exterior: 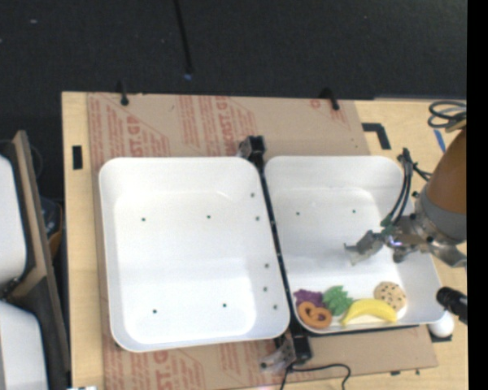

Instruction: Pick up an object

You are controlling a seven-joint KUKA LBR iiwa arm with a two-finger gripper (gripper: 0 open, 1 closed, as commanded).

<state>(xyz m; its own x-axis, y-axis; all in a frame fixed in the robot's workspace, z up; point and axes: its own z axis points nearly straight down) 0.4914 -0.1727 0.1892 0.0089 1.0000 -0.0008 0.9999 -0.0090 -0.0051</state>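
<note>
Bench: wooden top [81, 234] with printed cardboard [187, 128] under two white bins; dark floor behind.
Objects: row along the near edge of the right bin [325, 185] — pretzel [314, 315], purple grapes [309, 298], green leafy piece [338, 299], banana [369, 311], cookie [390, 296]. Pretzel touches grapes; banana lies just beside cookie.
Gripper: [376, 244] low over the right bin's middle, above the row and apart from it, nothing between the fingers; cannot tell whether they are apart or together.
Arm: grey, orange band [450, 173], enters from right.
Left bin: [183, 250] bare white floor.
</note>
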